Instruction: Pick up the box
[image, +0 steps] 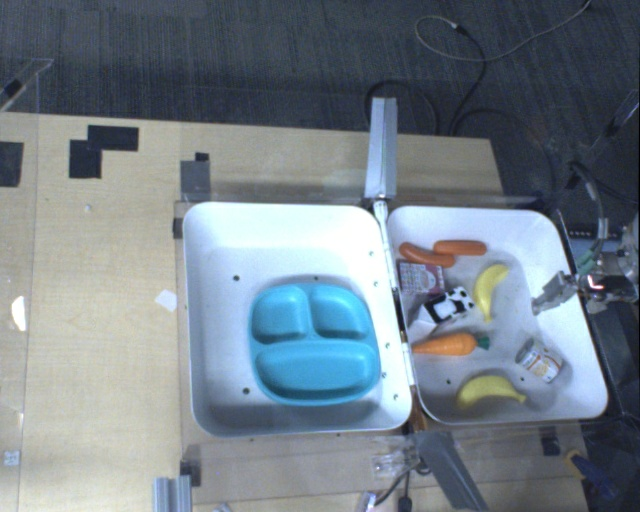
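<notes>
The box (418, 277) is a small flat pack with a reddish-purple printed face. It lies at the left side of the right bin (520, 222), close to the divider, just below two sausages (440, 252). A black-and-white cow toy (451, 304) touches its lower right corner. My gripper (554, 293) reaches in over the right rim of that bin, well to the right of the box and apart from it. It hangs over bare bin floor, with nothing seen in it.
The right bin also holds an upright yellow banana (488, 288), a carrot (446, 345), a second banana (489, 390) and a small jar (538, 362). A blue divided tray (314, 342) lies in the left bin (230, 250).
</notes>
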